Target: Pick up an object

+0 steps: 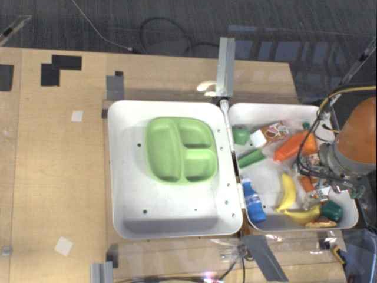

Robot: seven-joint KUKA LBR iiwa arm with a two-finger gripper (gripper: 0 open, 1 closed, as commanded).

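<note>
My gripper (pixel 316 184) is low in the right bin (pixel 268 115), at its right side, under the arm's orange band (pixel 359 131) and a tangle of cables. Just left of it lies a yellow banana (pixel 287 192), and a second banana (pixel 301 216) lies below it. A small orange piece (pixel 306 183) sits right by the gripper, partly covered. An orange bottle (pixel 290 148) lies above-left of it. A dark green block (pixel 331 210) rests at the bin's lower right corner.
The right bin also holds a blue bottle (pixel 254 201) along its left wall, a green cylinder (pixel 251 157), a green cup (pixel 240 135) and a white and brown bottle (pixel 268 134). The left bin (pixel 126 175) carries a green divided plate (pixel 179 149).
</note>
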